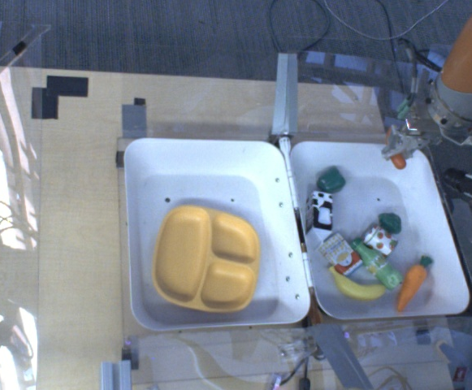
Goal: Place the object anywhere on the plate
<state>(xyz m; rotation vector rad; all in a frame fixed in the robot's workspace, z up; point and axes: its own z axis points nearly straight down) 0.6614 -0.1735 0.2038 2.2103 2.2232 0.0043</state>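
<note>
Desk (pixel 73 218): pale wood, carrying two shallow white bins side by side.
Left bin (pixel 138 218): yellow plastic divided plate (pixel 206 257) sits in its middle.
Right bin (pixel 439 218): toy foods clustered toward its near edge, with yellow banana (pixel 357 288) and orange carrot (pixel 411 284).
Claw (pixel 399 143): up over the right bin's far right corner, gripping a small orange object (pixel 399 161).

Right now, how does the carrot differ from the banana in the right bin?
The carrot is orange with a green top; the banana is yellow. The carrot lies straight, slanted, near the right bin's right wall; the banana curves along its front. The banana is partly covered by a green object; the carrot lies uncovered. Both are toy foods in the same bin.
</note>
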